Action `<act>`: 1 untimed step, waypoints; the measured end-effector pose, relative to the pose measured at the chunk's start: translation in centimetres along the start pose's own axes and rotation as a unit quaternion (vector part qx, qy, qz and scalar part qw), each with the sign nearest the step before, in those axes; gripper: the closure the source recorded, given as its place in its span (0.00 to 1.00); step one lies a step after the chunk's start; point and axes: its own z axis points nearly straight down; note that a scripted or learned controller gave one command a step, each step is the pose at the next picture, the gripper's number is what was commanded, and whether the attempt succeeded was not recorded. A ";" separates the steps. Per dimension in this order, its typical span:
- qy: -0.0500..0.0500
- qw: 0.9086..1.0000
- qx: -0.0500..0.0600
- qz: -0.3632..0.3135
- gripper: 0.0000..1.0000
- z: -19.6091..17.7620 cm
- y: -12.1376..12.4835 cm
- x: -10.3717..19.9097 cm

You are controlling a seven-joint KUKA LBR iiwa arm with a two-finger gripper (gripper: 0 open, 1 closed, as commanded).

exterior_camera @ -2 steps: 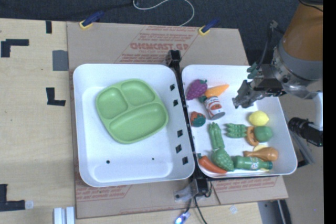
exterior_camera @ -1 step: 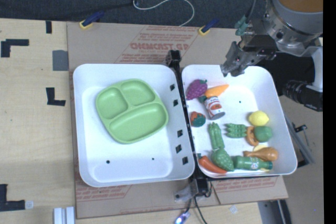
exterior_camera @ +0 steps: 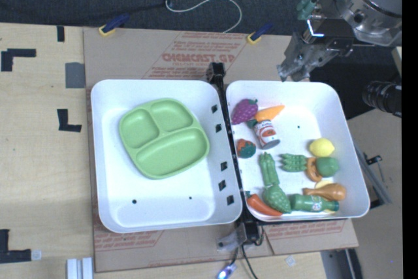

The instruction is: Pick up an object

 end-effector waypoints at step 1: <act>-0.001 1.000 0.009 0.004 1.00 10.1 -0.2 -3.7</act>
